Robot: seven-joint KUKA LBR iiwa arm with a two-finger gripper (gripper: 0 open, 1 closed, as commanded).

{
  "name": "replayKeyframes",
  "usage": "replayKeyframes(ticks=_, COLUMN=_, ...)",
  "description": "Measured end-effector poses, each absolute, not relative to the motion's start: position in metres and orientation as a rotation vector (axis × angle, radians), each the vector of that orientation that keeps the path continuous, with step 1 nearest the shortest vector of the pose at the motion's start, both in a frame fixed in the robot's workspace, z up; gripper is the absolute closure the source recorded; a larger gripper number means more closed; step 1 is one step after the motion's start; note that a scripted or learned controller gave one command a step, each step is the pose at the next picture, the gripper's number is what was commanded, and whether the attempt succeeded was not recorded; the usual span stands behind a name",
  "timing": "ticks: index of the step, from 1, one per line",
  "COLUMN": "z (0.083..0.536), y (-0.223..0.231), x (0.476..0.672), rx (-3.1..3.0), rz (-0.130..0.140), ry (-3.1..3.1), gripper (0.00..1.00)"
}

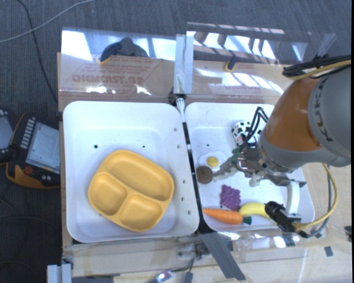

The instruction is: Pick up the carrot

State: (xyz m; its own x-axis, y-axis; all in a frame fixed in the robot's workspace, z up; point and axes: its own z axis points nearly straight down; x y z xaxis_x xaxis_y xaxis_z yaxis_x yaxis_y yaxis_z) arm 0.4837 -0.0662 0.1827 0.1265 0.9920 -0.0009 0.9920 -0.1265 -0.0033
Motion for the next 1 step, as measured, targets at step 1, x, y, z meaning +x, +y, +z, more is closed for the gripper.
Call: replayKeyframes(ticks=1, z=0.1829, y=-0.0423, x=0.4839, rx=-2.198, rz=0.004, ry=-2.243, gripper=0.00)
